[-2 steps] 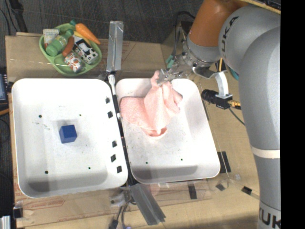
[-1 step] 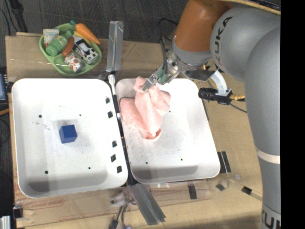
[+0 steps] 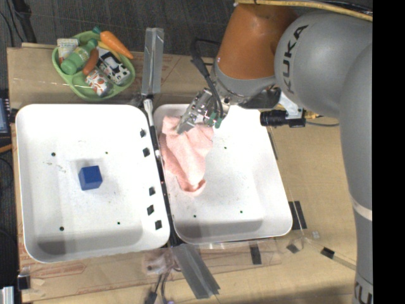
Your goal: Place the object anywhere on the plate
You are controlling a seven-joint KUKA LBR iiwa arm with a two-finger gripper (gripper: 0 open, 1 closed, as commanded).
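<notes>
1. Cloth (image 3: 186,160), pink, lies crumpled in the right bin (image 3: 243,176), along the left wall, running from near the back edge to about mid-bin. I take it as the task's thing, since the gripper is on it.
2. Gripper (image 3: 193,120) sits tilted at the cloth's upper end, its tip touching or just above the fabric. Jaws: cannot tell if they are apart or together, because the metalwork blurs into the folds. No grasp confirmed.
3. Arm (image 3: 316,56) reaches in from the right, with the orange band above the wrist over the back edge of the right bin.
4. Handling, judged by looks: light, soft, no stiffness. It will drape and hang when lifted and may drag over the bin wall. Not fragile. Slip risk is low if a proper fold is pinched and high if only one thin layer is caught.
5. Where to take hold: a raised ridge or bunched fold, not a flat patch. The upper end under the gripper looks bunched enough. The thicker lump at the lower end is the alternative.
6. Lift high before moving across, so the hanging tail clears the wall.
7. Other items: blue cube (image 3: 90,177) in the left bin (image 3: 63,138), well apart from the cloth, and a green bowl (image 3: 76,88) of toy food on the bench behind it.
8. I can't make out a plate as such, so the drop target is unclear.
</notes>
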